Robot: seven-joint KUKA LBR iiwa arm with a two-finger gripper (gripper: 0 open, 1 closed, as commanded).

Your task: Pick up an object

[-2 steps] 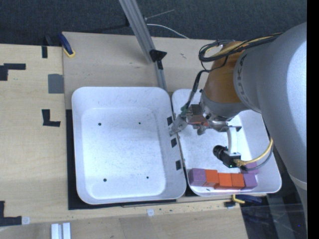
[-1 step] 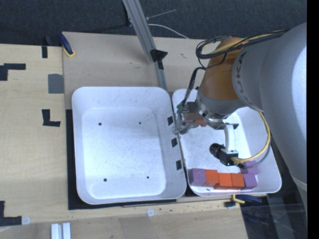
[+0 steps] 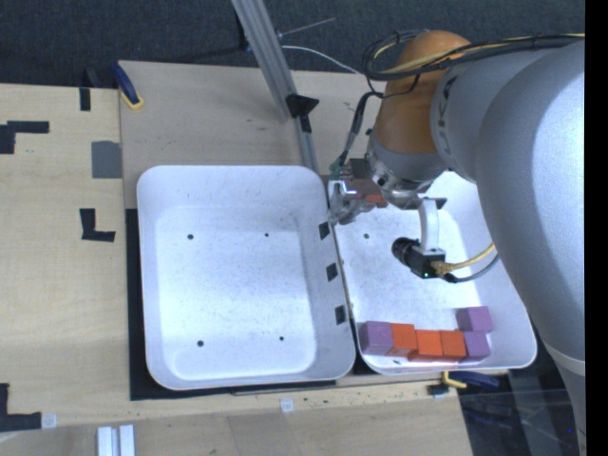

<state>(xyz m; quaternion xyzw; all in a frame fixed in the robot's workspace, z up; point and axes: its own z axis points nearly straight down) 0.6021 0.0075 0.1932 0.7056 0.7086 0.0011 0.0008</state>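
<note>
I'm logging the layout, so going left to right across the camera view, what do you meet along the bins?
Left bin → purple block → orange blocks → stacked purple blocks, these all along the right bin's near wall.

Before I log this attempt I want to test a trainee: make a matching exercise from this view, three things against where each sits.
Things:
1. blocks
2. left bin
3. gripper

Places:
A. over the far end of the right bin, near the divide between the bins
B. along the near wall of the right bin
C. beside the right bin, holding no blocks

Pairs: 1-B, 2-C, 3-A
</note>
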